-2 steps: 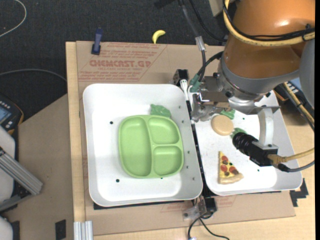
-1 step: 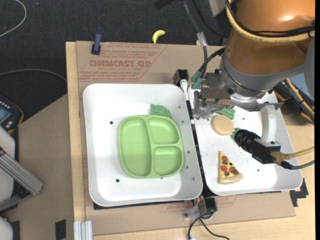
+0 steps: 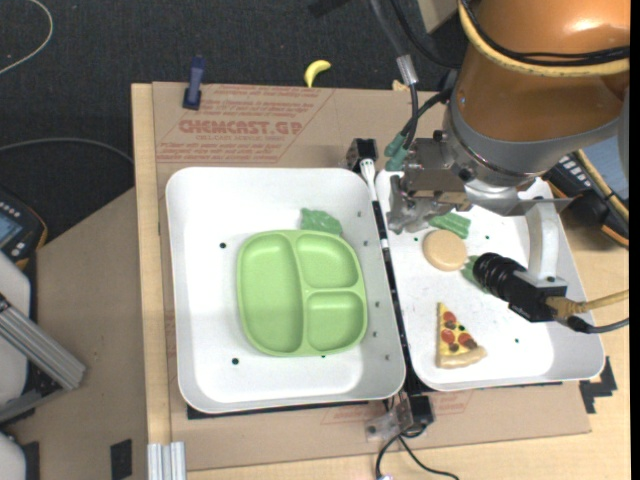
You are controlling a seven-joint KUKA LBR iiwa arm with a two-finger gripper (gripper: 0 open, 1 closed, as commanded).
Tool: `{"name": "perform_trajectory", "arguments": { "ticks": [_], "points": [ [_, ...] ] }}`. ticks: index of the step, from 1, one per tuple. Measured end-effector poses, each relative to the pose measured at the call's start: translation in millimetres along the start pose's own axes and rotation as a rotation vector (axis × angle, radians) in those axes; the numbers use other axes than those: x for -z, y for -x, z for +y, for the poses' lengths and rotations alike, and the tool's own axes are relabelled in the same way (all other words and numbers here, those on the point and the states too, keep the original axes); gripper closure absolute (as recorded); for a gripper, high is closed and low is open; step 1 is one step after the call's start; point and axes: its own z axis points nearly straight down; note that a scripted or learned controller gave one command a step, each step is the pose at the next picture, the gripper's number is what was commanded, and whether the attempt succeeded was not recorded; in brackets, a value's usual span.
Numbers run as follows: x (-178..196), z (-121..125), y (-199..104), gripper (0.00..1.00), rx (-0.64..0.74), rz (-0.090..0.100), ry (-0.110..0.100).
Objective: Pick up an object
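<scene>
Arm enters from upper right of frame; gripper sits low over the upper-left corner of the right bin, close to the seam btwn the two bins. Gripper state: cannot tell whether open or closed, and nothing is seen held in it. Right bin contents: green piece just right of the gripper, partly under it; tan disc directly below the green piece, touching or nearly so; pizza slice lower centre, well apart from the gripper. Left bin: green divided plate, 3 compartments, approx. centre; small green leaf at the plate's upper-right edge. Both bins rest on a cardboard sheet w/ red print. Blue clip at the sheet's upper-left corner; yellow banana just beyond its top edge.
</scene>
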Motion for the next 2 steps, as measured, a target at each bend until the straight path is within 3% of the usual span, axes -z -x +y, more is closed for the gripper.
{"name": "perform_trajectory", "arguments": {
  "ticks": [1,2],
  "points": [
    [10,1,0,1.00,0.001,0.000,0.002],
    [6,-2,-73,1.00,0.004,0.002,-0.004]
  ]
}}
